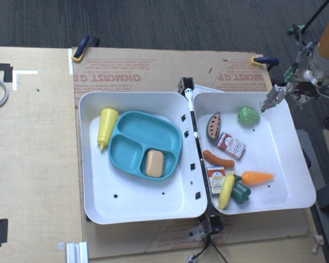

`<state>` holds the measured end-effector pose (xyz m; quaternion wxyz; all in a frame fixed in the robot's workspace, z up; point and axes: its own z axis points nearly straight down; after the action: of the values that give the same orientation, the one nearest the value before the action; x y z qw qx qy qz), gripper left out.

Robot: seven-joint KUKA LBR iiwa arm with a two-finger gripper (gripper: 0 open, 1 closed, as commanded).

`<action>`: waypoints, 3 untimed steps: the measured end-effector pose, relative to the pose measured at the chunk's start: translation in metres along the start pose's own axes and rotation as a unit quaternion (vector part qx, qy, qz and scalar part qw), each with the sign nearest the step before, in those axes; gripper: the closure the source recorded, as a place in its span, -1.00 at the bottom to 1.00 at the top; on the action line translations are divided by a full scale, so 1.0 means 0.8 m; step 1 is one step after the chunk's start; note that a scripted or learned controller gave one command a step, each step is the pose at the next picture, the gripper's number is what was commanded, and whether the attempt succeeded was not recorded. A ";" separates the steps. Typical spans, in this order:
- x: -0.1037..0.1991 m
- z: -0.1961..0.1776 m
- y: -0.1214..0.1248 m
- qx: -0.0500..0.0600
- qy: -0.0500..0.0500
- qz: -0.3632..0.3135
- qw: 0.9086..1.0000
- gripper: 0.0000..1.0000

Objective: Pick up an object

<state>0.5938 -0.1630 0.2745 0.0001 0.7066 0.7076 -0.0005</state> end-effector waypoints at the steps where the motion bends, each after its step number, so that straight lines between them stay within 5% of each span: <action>1: 0.032 0.214 -0.006 0.000 0.000 0.071 0.997 -1.00; 2: 0.083 0.228 -0.019 0.000 0.000 0.073 0.997 -1.00; 3: 0.082 0.216 -0.019 0.000 0.000 0.074 0.997 1.00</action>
<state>0.5783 -0.0973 0.1018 0.0000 0.7571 0.6533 -0.0006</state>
